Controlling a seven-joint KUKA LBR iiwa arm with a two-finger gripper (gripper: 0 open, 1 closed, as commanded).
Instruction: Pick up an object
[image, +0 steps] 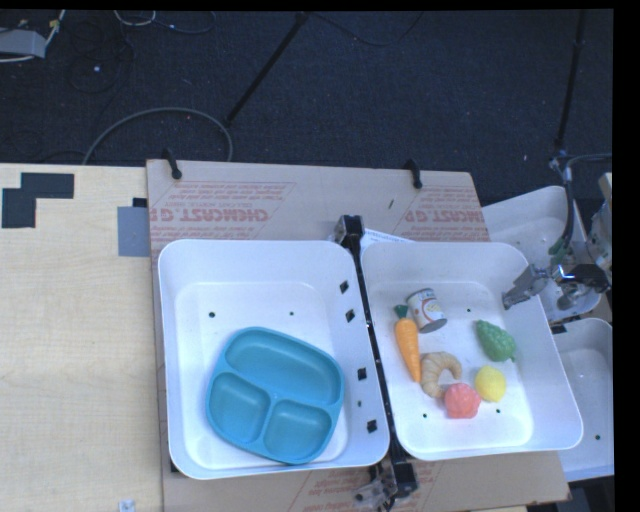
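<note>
sitting in the left bin (190, 270) is a blue divided plate (275, 395); the right bin (560, 420) holds a small can (427, 309), carrot (408, 348), croissant (440, 371), pink fruit (461, 400), lemon (490, 383) and green piece (495, 340), packed close, so a descent could likely nudge neighbours or pinch two. the end effector (545, 280) hovers low at the bin's right rim, reaching in from the right; whether it's spread i cannot tell.
</note>
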